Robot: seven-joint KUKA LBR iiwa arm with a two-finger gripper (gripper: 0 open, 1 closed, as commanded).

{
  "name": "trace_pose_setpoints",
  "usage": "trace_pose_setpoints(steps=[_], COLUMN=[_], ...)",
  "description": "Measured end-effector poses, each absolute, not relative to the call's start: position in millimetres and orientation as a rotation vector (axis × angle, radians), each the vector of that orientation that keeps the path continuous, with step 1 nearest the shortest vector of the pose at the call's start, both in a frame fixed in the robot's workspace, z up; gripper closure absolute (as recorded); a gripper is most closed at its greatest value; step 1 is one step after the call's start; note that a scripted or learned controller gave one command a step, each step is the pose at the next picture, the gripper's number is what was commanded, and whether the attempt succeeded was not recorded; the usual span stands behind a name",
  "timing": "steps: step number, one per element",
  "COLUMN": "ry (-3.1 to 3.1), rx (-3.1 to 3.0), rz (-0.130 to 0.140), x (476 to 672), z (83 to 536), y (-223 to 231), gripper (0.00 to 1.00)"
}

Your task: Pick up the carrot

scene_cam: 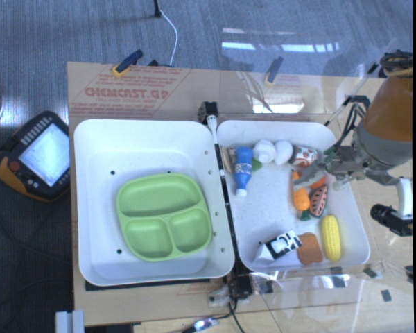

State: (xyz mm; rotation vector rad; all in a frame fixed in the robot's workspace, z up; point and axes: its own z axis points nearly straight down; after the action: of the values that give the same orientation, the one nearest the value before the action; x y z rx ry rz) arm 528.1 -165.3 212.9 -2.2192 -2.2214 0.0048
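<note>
The carrot (301, 199) is a short orange piece with a green end, lying in the right part of the right bin (263, 200). A watermelon slice (319, 200) lies against its right side. My gripper (312, 175) reaches in from the right and hangs just above the carrot's upper end, close to or touching it. The grey arm with its orange band (392, 109) rises behind it at the bin's right rim.
The right bin also holds a blue bottle (243, 166), two white balls (272, 150), an orange-and-white toy (305, 155), a corn cob (331, 236), a black-and-white box (282, 244) and a brown piece (309, 249). In the left bin (97, 144) lies a green divided plate (164, 216).
</note>
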Motion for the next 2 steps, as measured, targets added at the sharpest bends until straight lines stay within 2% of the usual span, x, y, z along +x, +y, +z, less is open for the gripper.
trace_pose_setpoints(steps=[1, 2], ry=[-2.231, -1.834], rx=[-2.218, -2.563], rz=[-0.002, -0.001], x=[541.9, 566.6], z=[95.6, 90.1], y=[-196.1, -183.6], gripper=[0.00, 0.00])
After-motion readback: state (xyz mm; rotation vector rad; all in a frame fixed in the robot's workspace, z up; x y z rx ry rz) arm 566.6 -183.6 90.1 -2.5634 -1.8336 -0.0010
